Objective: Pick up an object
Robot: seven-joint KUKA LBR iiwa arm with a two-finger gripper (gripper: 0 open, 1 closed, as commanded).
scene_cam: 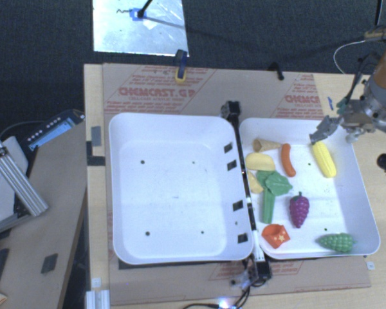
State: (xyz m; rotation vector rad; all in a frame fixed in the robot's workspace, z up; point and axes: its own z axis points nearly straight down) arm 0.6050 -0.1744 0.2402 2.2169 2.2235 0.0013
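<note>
Corn (324, 159) is seen lying in the right bin (363, 201), just below the gripper (326, 129), whose closure cannot be told.

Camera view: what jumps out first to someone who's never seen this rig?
The toy food clustered in the right bin: a yellow corn cob, orange carrot, purple grapes and a red pepper near the front. The gripper hangs at that bin's far right corner, just above the corn cob. The left bin beside it is a plain white expanse.
</note>
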